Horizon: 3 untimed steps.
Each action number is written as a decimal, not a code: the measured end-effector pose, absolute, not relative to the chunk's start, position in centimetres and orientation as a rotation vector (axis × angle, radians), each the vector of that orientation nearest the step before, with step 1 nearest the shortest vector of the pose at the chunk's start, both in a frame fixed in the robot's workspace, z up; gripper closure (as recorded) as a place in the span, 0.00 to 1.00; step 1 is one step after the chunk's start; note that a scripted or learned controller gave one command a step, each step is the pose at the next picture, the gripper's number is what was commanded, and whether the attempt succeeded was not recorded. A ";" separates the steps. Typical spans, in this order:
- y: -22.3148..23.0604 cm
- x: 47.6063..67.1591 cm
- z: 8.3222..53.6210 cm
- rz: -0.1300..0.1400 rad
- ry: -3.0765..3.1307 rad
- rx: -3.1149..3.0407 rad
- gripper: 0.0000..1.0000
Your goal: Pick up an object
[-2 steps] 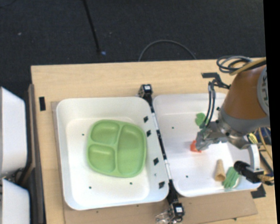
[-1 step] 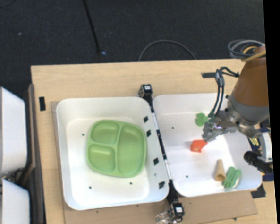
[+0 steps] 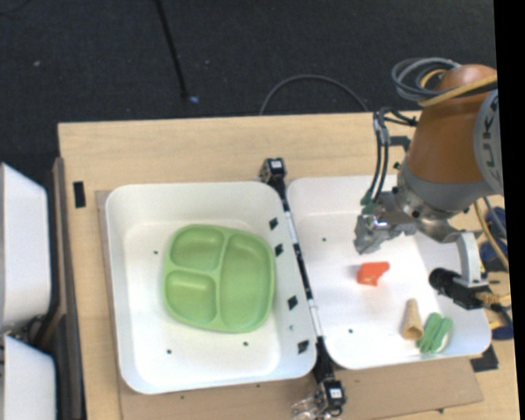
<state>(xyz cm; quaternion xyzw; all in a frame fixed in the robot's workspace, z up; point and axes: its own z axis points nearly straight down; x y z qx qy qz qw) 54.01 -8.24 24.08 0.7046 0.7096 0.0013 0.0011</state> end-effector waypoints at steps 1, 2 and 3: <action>-2.5 55.7 23.8 0.003 2.230 2.212 1.00; 2.7 58.0 22.9 0.003 2.229 2.213 1.00; 6.7 59.7 23.3 0.004 2.229 2.213 1.00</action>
